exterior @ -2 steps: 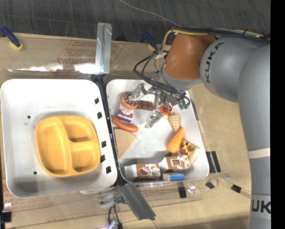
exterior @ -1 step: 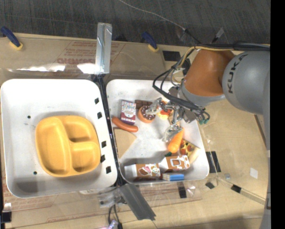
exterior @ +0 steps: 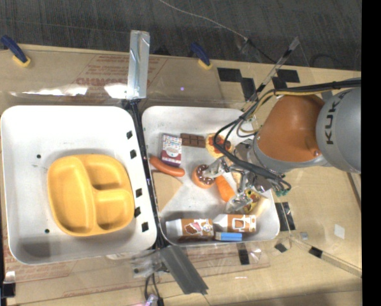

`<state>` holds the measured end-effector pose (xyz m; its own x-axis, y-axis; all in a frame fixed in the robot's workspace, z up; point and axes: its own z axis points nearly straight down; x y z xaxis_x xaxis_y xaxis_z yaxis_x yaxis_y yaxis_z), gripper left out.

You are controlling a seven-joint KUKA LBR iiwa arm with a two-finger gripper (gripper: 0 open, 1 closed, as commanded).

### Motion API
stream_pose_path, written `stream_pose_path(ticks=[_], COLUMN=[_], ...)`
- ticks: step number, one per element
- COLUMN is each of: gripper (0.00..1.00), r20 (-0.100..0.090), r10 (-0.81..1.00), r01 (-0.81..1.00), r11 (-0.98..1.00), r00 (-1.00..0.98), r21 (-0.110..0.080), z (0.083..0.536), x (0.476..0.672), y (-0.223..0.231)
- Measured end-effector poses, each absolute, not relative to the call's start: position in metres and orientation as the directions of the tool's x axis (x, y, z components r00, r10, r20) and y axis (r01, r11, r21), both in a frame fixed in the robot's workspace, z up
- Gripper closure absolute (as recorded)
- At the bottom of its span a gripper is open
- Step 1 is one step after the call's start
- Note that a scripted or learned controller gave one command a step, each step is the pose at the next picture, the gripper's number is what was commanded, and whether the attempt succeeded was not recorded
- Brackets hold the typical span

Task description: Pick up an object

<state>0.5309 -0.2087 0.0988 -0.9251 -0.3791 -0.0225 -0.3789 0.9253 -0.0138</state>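
Observation:
My gripper (exterior: pixel 240 195) hangs low over the right side of the right bin (exterior: pixel 178 116), under the orange wrist band (exterior: pixel 292 129). It sits just right of an orange carrot-like piece (exterior: pixel 223 187) and above a small brown-and-white carton (exterior: pixel 242 222). A pink-frosted donut (exterior: pixel 204 176) lies to its left. Further left are a sausage (exterior: pixel 167 166), a maroon box (exterior: pixel 171 146) and a chocolate bar (exterior: pixel 194 139). A brown bottle (exterior: pixel 190 228) lies along the bin's front wall, beside a blue piece (exterior: pixel 229 236). Cables and the wrist hide what is directly under the gripper.
A yellow divided plate (exterior: pixel 90 193) lies in the left bin (exterior: pixel 25 123). A tan wedge (exterior: pixel 168 191) rests in the right bin near the divider. Black cables (exterior: pixel 241 123) loop around the wrist. Blue clamps (exterior: pixel 16 50) hold the cardboard at the back.

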Motion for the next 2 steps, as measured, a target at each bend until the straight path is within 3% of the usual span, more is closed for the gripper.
stream_pose_path(ticks=[1,2], gripper=[0.0,1.0], r20=[-0.028,-0.02], r10=[-0.243,-0.251], r01=[-0.243,-0.251], r11=[0.97,0.968], r00=[-0.97,-0.968], r21=[-0.012,-0.009], z=[0.0993,0.108], x=[0.5271,0.5259], y=[-0.1861,-0.1842])
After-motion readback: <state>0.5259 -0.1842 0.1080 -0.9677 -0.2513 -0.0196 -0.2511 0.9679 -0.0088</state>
